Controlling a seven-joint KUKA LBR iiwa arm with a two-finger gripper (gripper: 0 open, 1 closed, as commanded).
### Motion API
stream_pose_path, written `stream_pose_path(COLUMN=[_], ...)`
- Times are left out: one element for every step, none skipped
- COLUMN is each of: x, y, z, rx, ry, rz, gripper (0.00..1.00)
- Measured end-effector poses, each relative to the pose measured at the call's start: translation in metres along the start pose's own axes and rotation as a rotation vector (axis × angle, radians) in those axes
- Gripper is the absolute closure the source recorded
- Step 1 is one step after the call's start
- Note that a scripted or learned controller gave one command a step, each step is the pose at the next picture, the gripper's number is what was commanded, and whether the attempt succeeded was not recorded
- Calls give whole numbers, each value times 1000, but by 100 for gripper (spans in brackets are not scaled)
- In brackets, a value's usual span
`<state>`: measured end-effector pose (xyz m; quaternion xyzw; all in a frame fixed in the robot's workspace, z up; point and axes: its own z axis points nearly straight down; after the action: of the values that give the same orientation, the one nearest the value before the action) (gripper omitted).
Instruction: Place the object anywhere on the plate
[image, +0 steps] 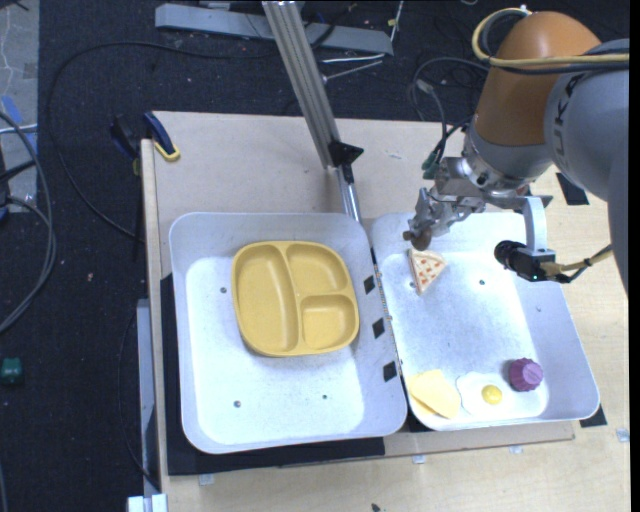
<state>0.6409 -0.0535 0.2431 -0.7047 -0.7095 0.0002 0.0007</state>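
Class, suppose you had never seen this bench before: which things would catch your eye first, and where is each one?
First the yellow divided plate, lying in the left bin. Next the arm's orange band at top right, with the gripper hanging just above a pizza slice near the right bin's upper left corner. Along that bin's front edge lie a cheese wedge, a fried egg and a purple toy.
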Motion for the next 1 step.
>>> stream_pose_path(x=[53], y=[-11], z=[-7], rx=[0], ry=[1], rz=[-1], gripper=[100])
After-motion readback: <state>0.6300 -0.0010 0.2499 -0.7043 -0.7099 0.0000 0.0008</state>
